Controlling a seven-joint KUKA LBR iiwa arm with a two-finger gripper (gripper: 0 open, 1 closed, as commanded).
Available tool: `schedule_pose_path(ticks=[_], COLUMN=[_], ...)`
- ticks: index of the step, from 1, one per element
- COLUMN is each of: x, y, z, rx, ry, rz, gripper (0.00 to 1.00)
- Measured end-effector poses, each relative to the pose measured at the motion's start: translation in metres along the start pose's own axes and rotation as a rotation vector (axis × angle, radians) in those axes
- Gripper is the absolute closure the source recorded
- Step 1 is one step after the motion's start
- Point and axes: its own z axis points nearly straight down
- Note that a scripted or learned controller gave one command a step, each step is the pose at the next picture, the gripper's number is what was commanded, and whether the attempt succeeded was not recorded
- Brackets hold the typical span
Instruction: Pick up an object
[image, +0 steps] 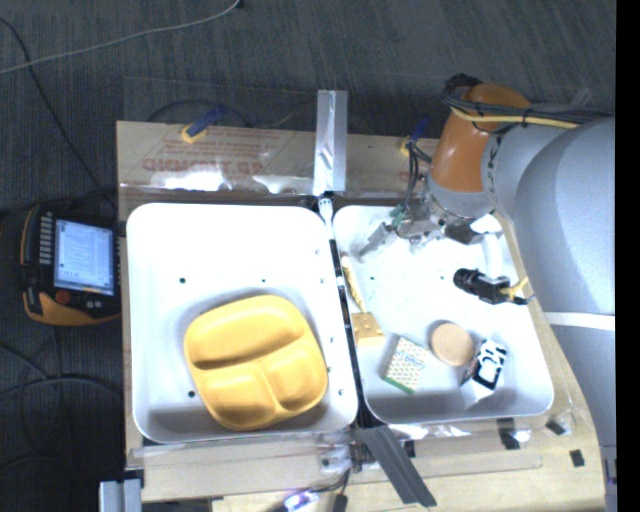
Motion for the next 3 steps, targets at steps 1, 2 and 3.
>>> schedule_pose_path(ticks=[1,2,3], x=[-0.065,-0.018,-0.024], y=[-0.013,-0.005,-0.007], z=[-0.082,-0.004,-0.008], rx=[0.007,0.008,0.008], ry=[0.003,0.003,0.007], rz=[0.043,0.004,0.147], gripper=[0.00,0.00,0.00])
